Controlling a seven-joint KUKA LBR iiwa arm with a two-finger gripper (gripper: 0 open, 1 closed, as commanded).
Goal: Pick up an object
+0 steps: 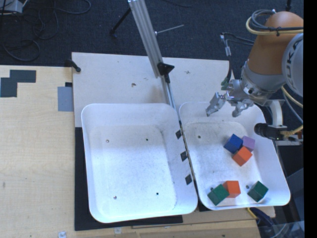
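The right bin (210, 148) holds several small blocks. A blue block (233, 143), a purple block (248, 143) and an orange block (242, 155) cluster near its right side. Along the front edge lie a green block (217, 194), another orange block (232, 188) and a dark green block (257, 191). My gripper (227, 105) hangs above the bin's far edge, well back from the blocks. Its two fingers are spread apart with nothing between them.
The left bin (129, 157) sits beside the right one, with black clips along the shared rim. A slanted aluminium bar (151, 46) rises behind the bins. The arm's orange band (272, 38) and cables crowd the upper right.
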